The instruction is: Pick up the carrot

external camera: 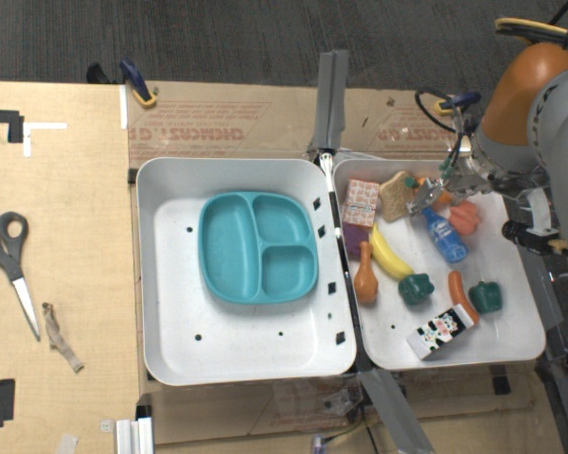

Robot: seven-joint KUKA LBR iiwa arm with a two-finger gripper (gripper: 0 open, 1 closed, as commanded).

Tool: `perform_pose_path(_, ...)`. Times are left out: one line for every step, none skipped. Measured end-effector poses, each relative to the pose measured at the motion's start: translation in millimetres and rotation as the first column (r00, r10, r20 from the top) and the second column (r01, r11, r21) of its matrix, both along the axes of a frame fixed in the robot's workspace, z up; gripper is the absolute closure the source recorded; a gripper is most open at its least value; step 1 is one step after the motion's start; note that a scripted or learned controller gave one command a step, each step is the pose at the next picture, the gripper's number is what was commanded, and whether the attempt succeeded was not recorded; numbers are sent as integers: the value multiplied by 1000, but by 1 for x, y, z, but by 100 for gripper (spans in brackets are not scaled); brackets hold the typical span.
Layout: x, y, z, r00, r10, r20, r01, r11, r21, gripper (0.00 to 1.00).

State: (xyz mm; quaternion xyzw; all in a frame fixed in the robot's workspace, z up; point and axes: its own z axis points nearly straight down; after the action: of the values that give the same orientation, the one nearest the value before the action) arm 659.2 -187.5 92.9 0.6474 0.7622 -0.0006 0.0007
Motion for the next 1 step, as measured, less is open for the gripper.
perform_pose_path(0,0,10,1000,4,0,-4,1000,-3,100)
